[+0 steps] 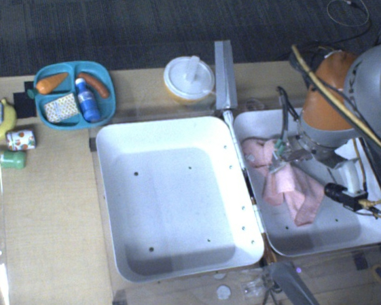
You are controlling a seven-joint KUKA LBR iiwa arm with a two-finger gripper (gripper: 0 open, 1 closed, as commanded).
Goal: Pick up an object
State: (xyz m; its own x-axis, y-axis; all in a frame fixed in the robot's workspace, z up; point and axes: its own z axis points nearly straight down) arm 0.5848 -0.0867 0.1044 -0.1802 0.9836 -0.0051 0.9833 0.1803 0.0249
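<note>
The pink cloth (287, 186) lies crumpled in the right bin (336, 234), filling its nine-o'clock half. One lump sits up near the bin's ten-o'clock corner, and a longer fold trails down toward six. The pincer (287, 152) has its tip at the cloth's upper part, right where the fabric bunches, with the grey arm (374, 86) and its orange band (328, 102) looming in from three o'clock. From where I stand I cannot tell whether the pincer is spread or closed, or whether any cloth is caught in it; the dark fittings and cables there hide that.

To my eye the cloth looks soft and light, the sort of thing that gives way under a push and drapes when lifted. It should not slip much, and nothing about it can break. The best hold would be on a raised fold or ridge, such as the bunched part at the middle, since a flat patch would offer the tips little to close on. I would expect it to hang and swing once clear of the bin floor, and a thin pinch might pull free.

The left bin (175, 198) sits just beside it at nine o'clock. Farther off toward ten o'clock on the bench (42, 233) are a blue tray (105, 90) of toy food and a white lidded cup (189, 79).
</note>
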